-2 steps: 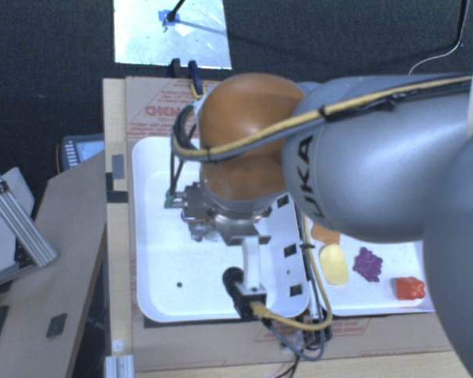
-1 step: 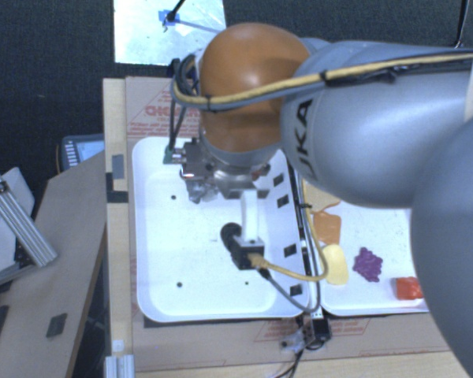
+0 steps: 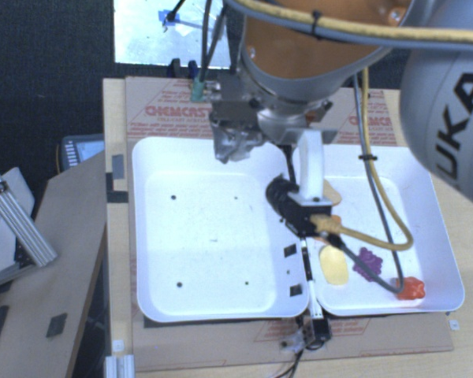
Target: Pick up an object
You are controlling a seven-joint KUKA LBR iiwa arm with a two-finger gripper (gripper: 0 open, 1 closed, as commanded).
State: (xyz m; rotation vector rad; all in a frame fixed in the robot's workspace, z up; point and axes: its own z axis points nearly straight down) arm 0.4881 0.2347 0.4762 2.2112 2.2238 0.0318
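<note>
My gripper (image 3: pixel 235 143) hangs blurred over the far edge of the left bin (image 3: pixel 154 211), near the wall between the two bins. I see nothing between its tips. The right bin (image 3: pixel 433 235) holds a yellow oval piece (image 3: pixel 335 265) near the dividing wall. A purple lumpy piece (image 3: pixel 368 260) lies just to its right, and an orange-red piece (image 3: pixel 411 289) sits in the near right corner. A tan piece (image 3: pixel 332 193) lies farther back, partly hidden by the wrist hardware. All these objects lie to the right of the gripper and nearer the front.
The large grey and orange arm (image 3: pixel 331 30) fills the top right and hides the right bin's far end. A yellow cable (image 3: pixel 378 203) loops down over the right bin. Brown printed cardboard (image 3: pixel 165 113) lies under both bins. A metal rail (image 3: pixel 16 219) stands at the left.
</note>
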